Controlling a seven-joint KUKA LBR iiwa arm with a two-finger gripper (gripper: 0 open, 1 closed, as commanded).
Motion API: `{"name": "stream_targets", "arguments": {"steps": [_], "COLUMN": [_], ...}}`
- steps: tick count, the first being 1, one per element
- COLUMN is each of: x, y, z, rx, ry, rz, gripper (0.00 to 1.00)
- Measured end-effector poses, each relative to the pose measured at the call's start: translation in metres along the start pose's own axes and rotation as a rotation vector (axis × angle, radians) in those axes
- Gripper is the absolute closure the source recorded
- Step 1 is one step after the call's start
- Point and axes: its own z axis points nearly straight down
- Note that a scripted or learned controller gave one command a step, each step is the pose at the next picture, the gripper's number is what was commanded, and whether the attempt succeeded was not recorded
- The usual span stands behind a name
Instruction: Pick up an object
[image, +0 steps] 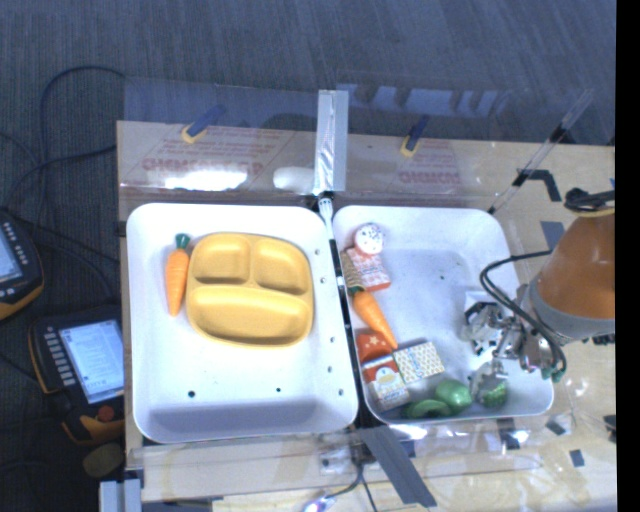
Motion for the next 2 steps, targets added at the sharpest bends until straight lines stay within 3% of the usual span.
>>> {"name": "stream_targets", "arguments": {"steps": [2], "x": [0.0002], "y": [-0.0008], "z": [0.0], "rx": [0.002], "ry": [0.0], "rz": [-0.048], "gripper": [0.0]}}
